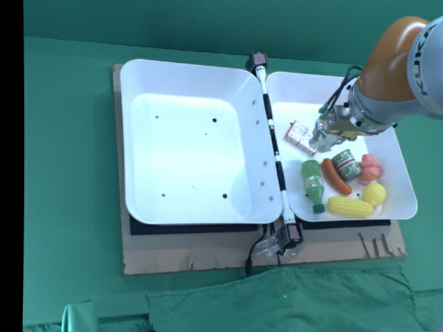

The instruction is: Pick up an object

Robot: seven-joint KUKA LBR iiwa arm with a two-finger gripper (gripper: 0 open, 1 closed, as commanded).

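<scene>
Pincer (323,142) hangs low over the right bin (291,88), near its middle, just beside the small red-and-white carton (300,137) — and whether it is released or clenched I cannot tell, the wrist hides the tips from up here. Nothing shows between them, so no claim of a hold. The carton lies flat toward the divider edge, a little apart from the rest, which makes it the likely pick: free room around it for a clean descent. Crowded along the bin's near edge are the green bottle (313,184), the sausage (336,176), the green can (345,164), the pink toy (369,167), the lemon (374,194) and the corn cob (349,206), touching or nearly so — a harder bunch to separate. The left bin (138,81) waits alongside.
</scene>
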